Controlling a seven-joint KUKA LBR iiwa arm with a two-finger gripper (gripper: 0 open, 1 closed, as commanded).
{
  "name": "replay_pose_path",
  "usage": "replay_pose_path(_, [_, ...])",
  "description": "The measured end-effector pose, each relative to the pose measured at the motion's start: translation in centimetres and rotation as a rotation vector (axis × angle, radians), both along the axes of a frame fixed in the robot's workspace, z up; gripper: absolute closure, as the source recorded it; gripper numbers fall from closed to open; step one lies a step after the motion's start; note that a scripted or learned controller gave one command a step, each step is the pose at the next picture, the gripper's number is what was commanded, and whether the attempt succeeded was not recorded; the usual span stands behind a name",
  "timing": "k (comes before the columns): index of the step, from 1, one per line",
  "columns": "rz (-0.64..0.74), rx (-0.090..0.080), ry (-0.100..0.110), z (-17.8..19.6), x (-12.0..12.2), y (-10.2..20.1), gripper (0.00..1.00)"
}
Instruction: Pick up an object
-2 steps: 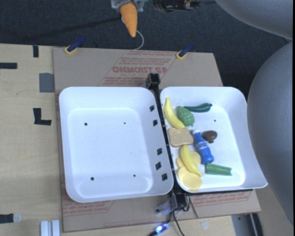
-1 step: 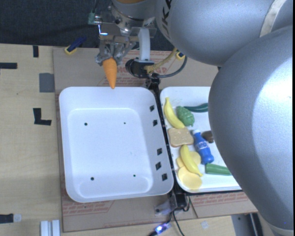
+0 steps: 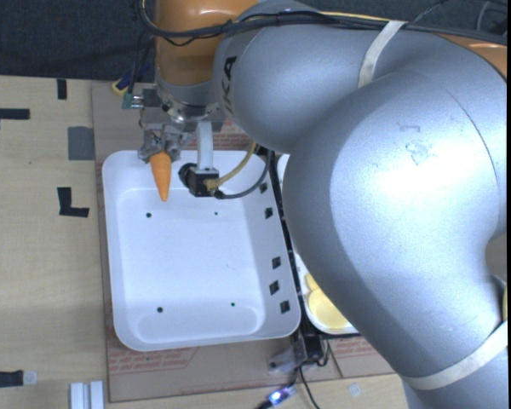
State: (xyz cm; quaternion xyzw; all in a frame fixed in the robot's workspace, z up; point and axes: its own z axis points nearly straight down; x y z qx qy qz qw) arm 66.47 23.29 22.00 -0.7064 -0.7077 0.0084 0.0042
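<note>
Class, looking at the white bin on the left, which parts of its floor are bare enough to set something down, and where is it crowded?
The left bin floor is bare across its middle and near edge. The far edge is crowded by the gripper and carrot.

Bulky grey arm (image 3: pixel 383 186) w/ orange band (image 3: pixel 196 24), black cables (image 3: pixel 230 184).

The carrot (image 3: pixel 161 177) hangs over the left bin's (image 3: pixel 187 331) far-left corner, beneath the end effector (image 3: pixel 159 152).

Orange carrot (image 3: pixel 161 177), white bin (image 3: pixel 187 313), grey-and-orange arm (image 3: pixel 366 186).
</note>
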Motion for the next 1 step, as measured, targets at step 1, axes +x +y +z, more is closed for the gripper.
replay_pose_path(1, [0.002, 0.012, -0.035, 17.36, -2.13, 0.02, 1.0])
